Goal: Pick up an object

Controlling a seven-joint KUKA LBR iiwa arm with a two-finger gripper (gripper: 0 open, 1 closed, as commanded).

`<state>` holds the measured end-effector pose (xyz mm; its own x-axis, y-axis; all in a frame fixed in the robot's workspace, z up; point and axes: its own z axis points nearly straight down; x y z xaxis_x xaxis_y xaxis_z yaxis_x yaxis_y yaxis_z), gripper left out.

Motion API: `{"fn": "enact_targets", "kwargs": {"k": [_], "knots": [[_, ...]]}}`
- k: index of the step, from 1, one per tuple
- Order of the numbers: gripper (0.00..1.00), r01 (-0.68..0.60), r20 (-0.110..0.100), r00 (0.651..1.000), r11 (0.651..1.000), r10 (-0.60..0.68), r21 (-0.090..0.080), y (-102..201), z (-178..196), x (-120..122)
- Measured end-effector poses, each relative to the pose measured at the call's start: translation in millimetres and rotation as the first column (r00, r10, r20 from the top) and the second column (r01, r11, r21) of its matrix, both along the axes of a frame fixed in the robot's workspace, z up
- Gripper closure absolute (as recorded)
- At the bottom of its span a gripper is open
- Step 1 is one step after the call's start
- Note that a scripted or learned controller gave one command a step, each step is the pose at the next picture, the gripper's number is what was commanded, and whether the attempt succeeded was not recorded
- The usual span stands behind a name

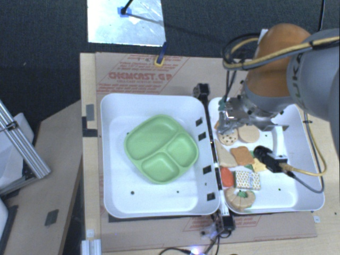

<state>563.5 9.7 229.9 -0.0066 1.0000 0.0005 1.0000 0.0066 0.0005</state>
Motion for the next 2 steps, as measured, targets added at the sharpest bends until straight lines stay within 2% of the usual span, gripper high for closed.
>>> {"fn": "enact_targets", "kwargs": {"k": [2], "knots": [[1.0,0.005,0.001,1.0,1.0,-0.005,0.0,0.6,4.3,1.8]]}}
